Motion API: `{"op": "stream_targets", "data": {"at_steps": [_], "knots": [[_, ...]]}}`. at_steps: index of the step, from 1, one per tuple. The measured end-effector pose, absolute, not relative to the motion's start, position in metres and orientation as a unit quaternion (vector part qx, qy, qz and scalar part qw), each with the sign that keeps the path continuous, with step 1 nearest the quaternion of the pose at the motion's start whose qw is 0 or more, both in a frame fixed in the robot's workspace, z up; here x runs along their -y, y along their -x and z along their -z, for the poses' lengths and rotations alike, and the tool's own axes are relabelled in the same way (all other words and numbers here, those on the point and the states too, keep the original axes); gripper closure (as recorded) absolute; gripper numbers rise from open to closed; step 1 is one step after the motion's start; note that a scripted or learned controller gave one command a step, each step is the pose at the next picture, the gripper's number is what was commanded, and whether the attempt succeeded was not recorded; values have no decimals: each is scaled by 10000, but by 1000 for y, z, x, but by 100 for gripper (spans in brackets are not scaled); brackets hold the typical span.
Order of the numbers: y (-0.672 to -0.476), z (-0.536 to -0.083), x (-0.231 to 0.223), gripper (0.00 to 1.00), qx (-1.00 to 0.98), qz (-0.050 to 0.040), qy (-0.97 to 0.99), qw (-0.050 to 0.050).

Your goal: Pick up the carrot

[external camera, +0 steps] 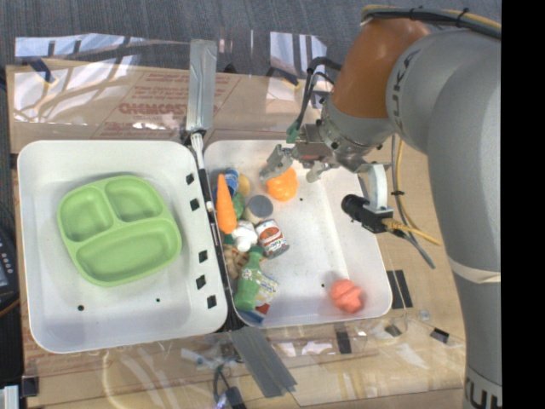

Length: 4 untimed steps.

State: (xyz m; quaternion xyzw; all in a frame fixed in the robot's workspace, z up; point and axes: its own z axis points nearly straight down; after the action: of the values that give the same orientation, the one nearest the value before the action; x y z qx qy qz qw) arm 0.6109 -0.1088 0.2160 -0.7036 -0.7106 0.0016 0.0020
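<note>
Here, one carrot point(225, 204); one green tray point(119, 228); two white bins point(51, 313).

- The big grey arm point(451, 143) is stretched in from the right.
- An orange band point(379, 62) is seen above the wrist.
- The gripper point(294, 162) is held low, and its jaws are spread apart.

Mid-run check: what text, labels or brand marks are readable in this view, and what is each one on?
"KUKA", partly visible, reads vertically on the grey arm.
"CHEMCAS…", red print on the cardboard sheet behind the bins; the smaller lines are too blurred to read.
The small can carries a label, too small to read.
</note>
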Motion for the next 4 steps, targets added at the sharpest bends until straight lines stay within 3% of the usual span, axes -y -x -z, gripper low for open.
{"op": "stream_targets", "data": {"at_steps": [1,2,3,4], "knots": [[-657,-194,167,0,6388,-10,7694,5],[-657,-92,202,0,5729,-8,8196,10],[-595,-91,145,0,5230,-20,8523,22],[-594,-101,145,100,5240,-30,8517,33]]}}
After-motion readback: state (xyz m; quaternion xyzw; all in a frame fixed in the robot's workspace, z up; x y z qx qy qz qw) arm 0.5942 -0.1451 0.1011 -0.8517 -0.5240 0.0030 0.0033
